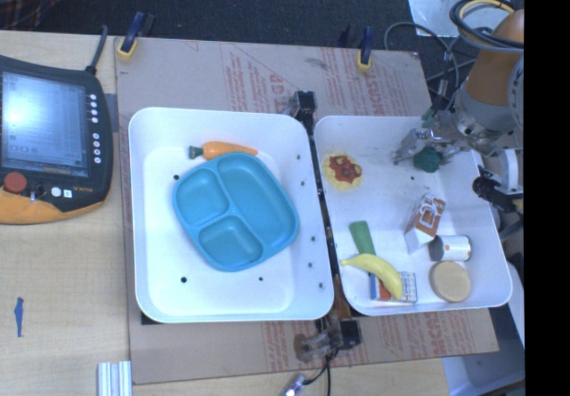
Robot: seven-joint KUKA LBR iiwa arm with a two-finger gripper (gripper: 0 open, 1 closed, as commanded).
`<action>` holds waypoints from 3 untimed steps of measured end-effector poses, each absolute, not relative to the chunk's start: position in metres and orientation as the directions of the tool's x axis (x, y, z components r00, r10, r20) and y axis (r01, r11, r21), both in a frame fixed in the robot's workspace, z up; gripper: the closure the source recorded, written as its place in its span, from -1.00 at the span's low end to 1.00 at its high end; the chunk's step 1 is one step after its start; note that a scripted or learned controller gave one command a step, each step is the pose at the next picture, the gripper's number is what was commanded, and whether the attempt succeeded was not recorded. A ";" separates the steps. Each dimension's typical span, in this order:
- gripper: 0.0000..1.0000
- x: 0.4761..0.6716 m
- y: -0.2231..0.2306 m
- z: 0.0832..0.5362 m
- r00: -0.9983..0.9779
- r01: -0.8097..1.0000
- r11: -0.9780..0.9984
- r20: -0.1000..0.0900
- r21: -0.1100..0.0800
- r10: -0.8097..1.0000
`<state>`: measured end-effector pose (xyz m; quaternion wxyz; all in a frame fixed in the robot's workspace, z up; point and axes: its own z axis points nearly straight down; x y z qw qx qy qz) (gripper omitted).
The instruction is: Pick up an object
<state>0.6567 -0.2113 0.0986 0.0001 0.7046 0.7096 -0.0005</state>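
Two white bins stood side by side. The left bin (160,287) held one blue divided plate (234,210) and one carrot (223,150). The gripper (427,147), fingers spread, straddled one dark green object (428,158) in the right bin (378,136), far from the plate.

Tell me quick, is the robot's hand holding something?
Hand: low in the right bin, over a dark green thing; whether it grips cannot be told.

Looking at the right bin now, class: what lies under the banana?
The banana lies across the lower end of a green stick-shaped object, and its tip rests over a small flat packet. The parts of both beneath the banana are covered, so cannot be seen.
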 end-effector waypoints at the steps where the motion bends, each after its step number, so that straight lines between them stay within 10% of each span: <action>1: -1.00 0.656 -0.211 0.096 -0.007 1.000 0.007 0.001 -0.003 1.000; 2: -1.00 0.657 -0.212 0.177 -0.006 1.000 0.006 -0.001 0.001 1.000; 3: -1.00 0.656 -0.211 0.121 -0.009 1.000 0.009 0.000 -0.006 1.000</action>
